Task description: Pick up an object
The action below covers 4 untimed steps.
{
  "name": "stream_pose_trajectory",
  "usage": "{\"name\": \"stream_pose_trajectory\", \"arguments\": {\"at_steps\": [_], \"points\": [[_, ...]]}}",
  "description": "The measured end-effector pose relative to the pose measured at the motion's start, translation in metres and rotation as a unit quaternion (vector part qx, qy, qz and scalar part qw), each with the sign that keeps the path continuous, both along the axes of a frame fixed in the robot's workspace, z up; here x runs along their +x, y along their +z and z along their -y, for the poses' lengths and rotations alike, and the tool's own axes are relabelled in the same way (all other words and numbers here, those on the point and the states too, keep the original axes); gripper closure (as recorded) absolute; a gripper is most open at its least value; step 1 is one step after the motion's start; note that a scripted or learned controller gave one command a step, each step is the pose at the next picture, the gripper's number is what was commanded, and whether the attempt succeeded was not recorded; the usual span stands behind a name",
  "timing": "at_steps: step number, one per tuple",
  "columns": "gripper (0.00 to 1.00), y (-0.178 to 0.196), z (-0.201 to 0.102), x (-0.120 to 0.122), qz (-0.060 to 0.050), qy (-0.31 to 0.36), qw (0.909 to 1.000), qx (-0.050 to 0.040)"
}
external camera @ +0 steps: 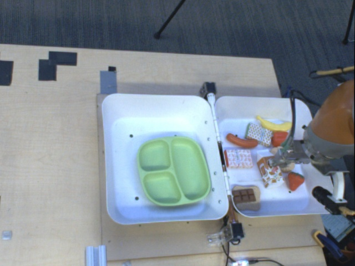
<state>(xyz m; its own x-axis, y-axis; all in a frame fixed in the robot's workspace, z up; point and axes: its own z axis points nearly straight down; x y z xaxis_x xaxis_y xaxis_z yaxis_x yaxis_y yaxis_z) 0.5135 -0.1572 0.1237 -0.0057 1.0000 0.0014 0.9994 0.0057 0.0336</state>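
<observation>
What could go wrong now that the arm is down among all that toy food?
The gripper sits over a tight cluster: a patterned toy piece, an orange-red piece and a red piece lie close together, so it might nudge neighbours or catch two at once. Several items, like the banana, lie near the right bin's wall, where a knocked piece could wedge.

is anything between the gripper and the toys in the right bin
Nothing visible is. The gripper is already down in the right bin, right at the patterned toy, with the hot dog and banana off to the side.
</observation>
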Motion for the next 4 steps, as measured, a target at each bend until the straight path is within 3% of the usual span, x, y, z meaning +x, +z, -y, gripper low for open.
{"name": "stream_pose_trajectory", "arguments": {"at_steps": [1, 2, 3, 4], "points": [[1.00, 0.003, -0.053, 0.010, -0.013, -0.001, 0.9999, -0.0009], [1.00, 0.107, -0.092, 0.068, -0.014, 0.000, 0.9999, -0.0006], [0.00, 0.106, -0.091, 0.067, -0.016, 0.000, 0.9999, -0.0009], [0.00, -0.019, -0.074, 0.019, -0.015, -0.001, 0.9999, -0.0006]]}}
